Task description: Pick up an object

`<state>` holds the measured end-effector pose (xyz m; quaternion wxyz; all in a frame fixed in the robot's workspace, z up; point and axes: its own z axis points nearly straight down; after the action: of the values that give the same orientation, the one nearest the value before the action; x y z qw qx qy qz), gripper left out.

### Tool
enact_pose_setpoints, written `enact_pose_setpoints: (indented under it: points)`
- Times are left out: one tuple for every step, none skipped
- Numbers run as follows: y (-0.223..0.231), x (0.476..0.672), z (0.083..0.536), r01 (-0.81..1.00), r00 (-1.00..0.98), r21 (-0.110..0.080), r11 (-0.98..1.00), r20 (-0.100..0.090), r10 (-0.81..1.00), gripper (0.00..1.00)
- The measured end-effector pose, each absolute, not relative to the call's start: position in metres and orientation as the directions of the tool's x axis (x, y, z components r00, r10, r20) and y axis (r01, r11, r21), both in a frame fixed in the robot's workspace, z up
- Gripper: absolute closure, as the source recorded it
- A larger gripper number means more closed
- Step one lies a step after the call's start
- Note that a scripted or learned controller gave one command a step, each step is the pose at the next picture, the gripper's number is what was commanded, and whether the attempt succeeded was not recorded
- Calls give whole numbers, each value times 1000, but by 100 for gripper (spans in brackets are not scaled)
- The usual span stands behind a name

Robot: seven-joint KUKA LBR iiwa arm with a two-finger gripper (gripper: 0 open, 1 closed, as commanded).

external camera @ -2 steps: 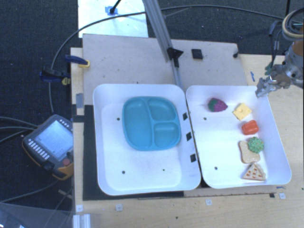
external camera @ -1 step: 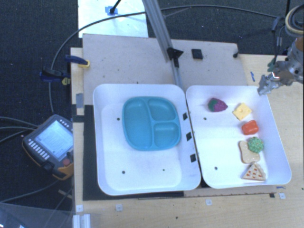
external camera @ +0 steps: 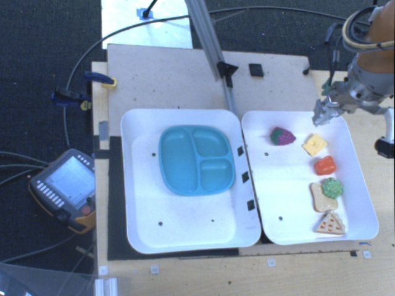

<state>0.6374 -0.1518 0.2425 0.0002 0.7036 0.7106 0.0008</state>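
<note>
So, you've got two white bins side by side on the bench. The left bin [external camera: 139, 227] holds just a teal divided plate [external camera: 197, 160], sitting flat a bit above the bin's middle, its one large compartment on the left and two smaller ones on the right.

The right bin [external camera: 281, 224] has all the toy food. A purple berry thing [external camera: 282, 136] sits near the top, by itself. Right of it, a yellow cheese square [external camera: 315, 145] lies turned like a diamond, one corner pointing up toward the gripper. Below that comes a red-orange pepper-looking piece [external camera: 324, 164], then a green broccoli [external camera: 332, 187] resting on the upper right corner of a bread slice [external camera: 320, 199], and at the bottom a pizza wedge [external camera: 329, 224] with its tip pointing up and its crust edge toward the bin's lower rim. Those last five run in a rough column down the right side.

Your gripper [external camera: 323, 114] hangs at the bin's top right corner, just above the cheese. You can't tell from here whether it's open or closed, and nothing shows in it.

The bench [external camera: 173, 79] is plain board; a teach pendant [external camera: 65, 189] lies on dark carpet to the left.
</note>
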Motion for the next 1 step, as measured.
enact_pose_setpoints:
  points:
    - [-94, 626, 246, 1000, -11, 1, 11, 2, 1000, 100]
